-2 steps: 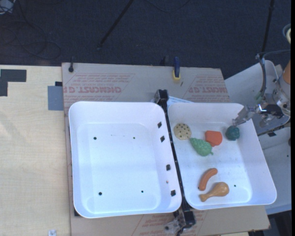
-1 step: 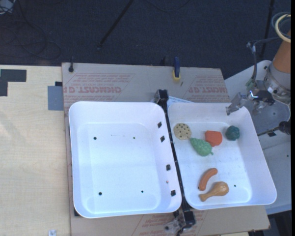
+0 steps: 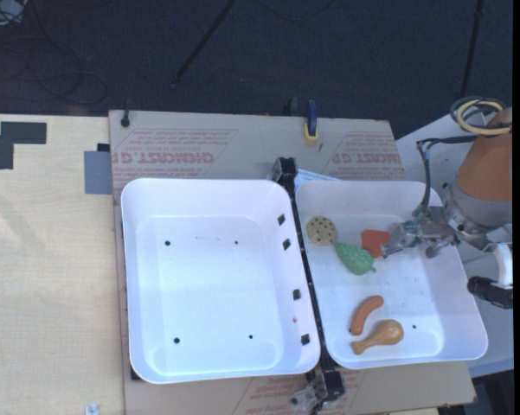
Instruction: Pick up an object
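Observation:
The right bin (image 3: 454,318) holds several small objects. A red block (image 3: 374,241) lies near its middle, with a green lumpy piece (image 3: 355,258) touching its lower left. A round tan disc with holes (image 3: 321,229) sits by the bin's left wall. Nearer the front lie an orange sausage-shaped piece (image 3: 366,314) and a tan gourd-shaped piece (image 3: 379,335). My gripper (image 3: 401,239) reaches in low from the right, its tip just beside the red block's right edge. Nothing shows as lifted.
The left bin (image 3: 138,232) stands beside the right one, a black divider with clips (image 3: 294,266) between them. Both rest on a cardboard sheet (image 3: 199,150). The arm's orange band (image 3: 486,167) and cables sit over the right bin's right rim.

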`<state>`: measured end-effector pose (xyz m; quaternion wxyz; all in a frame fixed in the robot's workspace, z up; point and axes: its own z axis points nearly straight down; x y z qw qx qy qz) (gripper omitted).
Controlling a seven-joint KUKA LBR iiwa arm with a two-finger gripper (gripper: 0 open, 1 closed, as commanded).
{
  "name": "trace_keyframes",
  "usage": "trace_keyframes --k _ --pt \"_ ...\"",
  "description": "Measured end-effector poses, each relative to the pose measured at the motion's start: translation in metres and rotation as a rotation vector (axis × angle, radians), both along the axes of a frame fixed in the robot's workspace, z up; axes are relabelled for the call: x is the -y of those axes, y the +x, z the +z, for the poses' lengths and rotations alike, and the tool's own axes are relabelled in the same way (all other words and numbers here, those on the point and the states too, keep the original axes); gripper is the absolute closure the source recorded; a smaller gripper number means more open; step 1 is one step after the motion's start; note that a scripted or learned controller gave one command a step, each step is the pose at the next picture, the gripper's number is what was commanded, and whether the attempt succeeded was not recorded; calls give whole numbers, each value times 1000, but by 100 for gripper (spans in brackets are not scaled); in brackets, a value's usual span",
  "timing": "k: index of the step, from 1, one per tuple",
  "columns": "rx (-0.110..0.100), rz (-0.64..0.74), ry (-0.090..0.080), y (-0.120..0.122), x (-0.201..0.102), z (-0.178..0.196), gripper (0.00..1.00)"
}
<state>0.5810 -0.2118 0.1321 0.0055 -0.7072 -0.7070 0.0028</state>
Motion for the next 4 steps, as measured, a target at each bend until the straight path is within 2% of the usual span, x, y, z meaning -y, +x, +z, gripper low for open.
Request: trace_keyframes --k 1,2,3,4 --pt "7 2 -2 5 -56 -47 0" --pt "8 -2 -3 6 -54 -35 100" --pt "17 4 -4 5 -97 92 100" --pt "8 -7 -4 -57 -26 115 100"
